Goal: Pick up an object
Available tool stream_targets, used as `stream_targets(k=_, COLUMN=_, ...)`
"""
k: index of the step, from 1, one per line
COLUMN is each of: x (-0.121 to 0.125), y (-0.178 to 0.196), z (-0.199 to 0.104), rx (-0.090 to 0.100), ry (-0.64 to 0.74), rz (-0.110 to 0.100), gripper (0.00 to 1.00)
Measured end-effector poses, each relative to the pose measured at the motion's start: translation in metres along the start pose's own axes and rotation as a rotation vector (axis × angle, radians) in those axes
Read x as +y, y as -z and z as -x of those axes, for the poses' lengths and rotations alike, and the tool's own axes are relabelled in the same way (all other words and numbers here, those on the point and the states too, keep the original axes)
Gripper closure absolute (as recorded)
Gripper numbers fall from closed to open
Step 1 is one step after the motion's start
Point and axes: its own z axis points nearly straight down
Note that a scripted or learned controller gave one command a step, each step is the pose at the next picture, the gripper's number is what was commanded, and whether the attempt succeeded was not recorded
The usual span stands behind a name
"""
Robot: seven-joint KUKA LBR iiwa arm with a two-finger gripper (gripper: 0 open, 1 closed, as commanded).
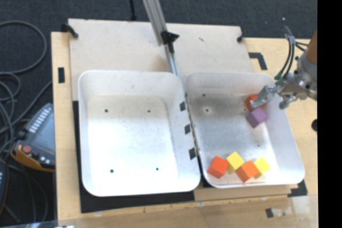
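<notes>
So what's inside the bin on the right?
The right bin holds blocks: two orange and two yellow near the front, a purple one, and a red-orange one partly hidden by the gripper.

Two shallow white bins sit side by side on the bench: a left bin (91, 115) and a right bin (283, 152). Six small blocks are visible: two orange (217, 166) (248, 171), two yellow (235, 159) (262, 166), one purple (257, 116), one red-orange (250, 102).
</notes>
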Motion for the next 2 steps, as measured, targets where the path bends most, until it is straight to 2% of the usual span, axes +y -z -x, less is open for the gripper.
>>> stream_targets(k=1, x=-0.012, y=-0.148, z=0.011, rx=0.001, ry=-0.002, rz=-0.007, gripper=0.0)
stream_targets(k=2, x=0.033, y=-0.151, z=-0.043, rx=0.001, ry=0.006, rz=0.002, gripper=0.0)
